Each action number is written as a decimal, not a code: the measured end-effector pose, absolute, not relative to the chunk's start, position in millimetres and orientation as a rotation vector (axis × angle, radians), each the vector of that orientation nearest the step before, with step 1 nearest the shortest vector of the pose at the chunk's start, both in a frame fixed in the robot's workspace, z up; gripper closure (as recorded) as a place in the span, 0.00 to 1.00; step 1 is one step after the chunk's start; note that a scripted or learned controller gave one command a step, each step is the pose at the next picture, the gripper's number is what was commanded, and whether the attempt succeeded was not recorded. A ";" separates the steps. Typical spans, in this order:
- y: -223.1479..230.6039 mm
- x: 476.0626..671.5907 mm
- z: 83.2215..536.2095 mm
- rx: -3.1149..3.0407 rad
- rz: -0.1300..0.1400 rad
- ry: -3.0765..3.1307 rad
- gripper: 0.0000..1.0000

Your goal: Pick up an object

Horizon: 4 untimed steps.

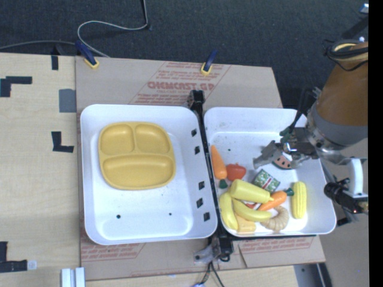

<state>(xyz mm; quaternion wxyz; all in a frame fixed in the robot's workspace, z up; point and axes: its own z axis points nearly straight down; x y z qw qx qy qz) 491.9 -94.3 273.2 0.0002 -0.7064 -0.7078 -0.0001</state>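
My gripper [276, 155] hangs over the right white bin [239, 130], near its middle, with the fingers spread open and nothing between them. Just below it lies a small green packet [265, 179]. Toy food is heaped along the bin's front: an orange carrot [218, 162], a red piece [236, 172], a yellow-green pepper [249, 191], a banana [234, 210], a second carrot [276, 200], a corn cob [299, 198] and a tan peanut-like piece [276, 221].
The left white bin [105, 220] holds a yellow divided plate [136, 155]. A black clip strip [200, 154] joins the two bins. The arm's grey body [341, 109] stands over the right bin's right edge. Cardboard [173, 79] lies under the bins.
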 end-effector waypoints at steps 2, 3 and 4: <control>-119.0 570.1 85.8 -2.221 -0.003 -2.223 0.00; -113.5 655.0 85.4 -2.221 -0.002 -2.226 0.00; -113.4 655.0 95.7 -2.220 -0.001 -2.226 1.00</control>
